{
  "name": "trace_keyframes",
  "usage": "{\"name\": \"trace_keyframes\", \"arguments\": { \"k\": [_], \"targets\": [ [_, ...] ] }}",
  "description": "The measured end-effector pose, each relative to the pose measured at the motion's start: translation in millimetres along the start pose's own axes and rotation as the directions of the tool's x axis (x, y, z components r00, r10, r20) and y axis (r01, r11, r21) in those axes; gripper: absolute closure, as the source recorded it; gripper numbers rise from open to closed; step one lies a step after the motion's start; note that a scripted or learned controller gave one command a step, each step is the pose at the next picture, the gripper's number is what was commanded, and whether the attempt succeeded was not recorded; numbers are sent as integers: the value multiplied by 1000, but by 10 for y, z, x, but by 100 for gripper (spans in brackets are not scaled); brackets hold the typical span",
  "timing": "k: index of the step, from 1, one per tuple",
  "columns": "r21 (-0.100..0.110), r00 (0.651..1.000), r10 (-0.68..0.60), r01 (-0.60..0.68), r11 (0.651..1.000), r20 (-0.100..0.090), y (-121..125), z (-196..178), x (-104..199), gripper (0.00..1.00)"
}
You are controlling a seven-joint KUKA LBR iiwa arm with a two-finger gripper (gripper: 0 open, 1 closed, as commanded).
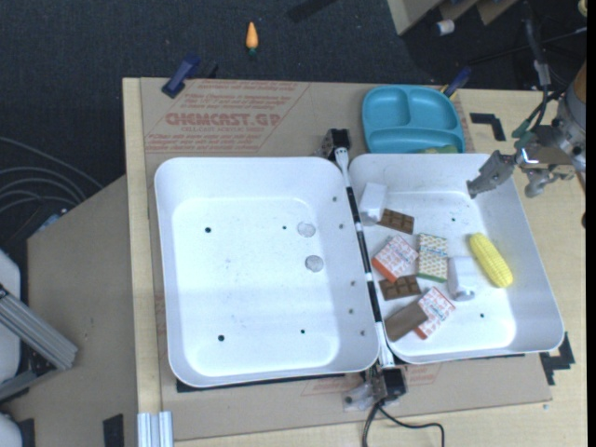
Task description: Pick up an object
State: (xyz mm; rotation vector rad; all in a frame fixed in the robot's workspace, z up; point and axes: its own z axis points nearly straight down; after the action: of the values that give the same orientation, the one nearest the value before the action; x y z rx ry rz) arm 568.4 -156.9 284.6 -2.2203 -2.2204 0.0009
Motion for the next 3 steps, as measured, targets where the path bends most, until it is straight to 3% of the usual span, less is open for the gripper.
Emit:
{"name": "trace_keyframes", "arguments": {
  "k": [1, 2, 3],
  "targets": [
    [0, 1000, 1, -1, 1000, 0, 52, 1577, -58, 0],
    [-6, 1000, -1, 1, 1000, 2, 530, 1972, 57, 0],
    [-3, 1000, -1, 1, 1000, 1, 987, 1995, 644, 0]
  ]
}}
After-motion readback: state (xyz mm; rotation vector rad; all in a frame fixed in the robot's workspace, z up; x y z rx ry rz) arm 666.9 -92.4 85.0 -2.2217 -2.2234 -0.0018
